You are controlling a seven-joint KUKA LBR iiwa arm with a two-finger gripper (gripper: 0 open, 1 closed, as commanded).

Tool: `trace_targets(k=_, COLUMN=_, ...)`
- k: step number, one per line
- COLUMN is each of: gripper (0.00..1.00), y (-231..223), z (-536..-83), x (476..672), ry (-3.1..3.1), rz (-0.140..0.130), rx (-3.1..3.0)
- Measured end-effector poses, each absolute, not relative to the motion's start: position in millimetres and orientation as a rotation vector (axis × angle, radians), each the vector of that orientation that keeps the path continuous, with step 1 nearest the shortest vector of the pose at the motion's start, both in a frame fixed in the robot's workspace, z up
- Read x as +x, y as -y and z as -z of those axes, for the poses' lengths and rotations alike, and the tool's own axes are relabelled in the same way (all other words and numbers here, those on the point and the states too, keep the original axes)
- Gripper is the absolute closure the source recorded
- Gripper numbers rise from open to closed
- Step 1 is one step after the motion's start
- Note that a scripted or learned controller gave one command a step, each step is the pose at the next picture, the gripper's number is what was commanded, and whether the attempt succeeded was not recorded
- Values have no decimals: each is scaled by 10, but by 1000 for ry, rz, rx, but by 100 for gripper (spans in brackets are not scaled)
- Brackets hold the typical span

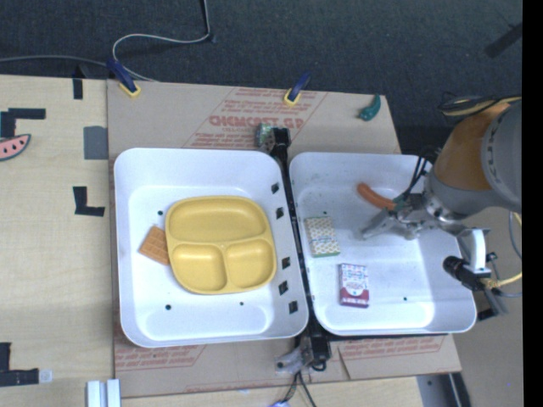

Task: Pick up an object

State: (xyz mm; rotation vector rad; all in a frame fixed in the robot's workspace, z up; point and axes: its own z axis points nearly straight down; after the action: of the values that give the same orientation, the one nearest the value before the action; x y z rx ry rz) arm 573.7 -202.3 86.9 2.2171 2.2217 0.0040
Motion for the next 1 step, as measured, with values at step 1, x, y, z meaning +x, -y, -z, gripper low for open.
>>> trace_targets(k=1, gripper=0, y=1654, z=-866, x=6304, ry=-2221, rz=-5, rx=2214)
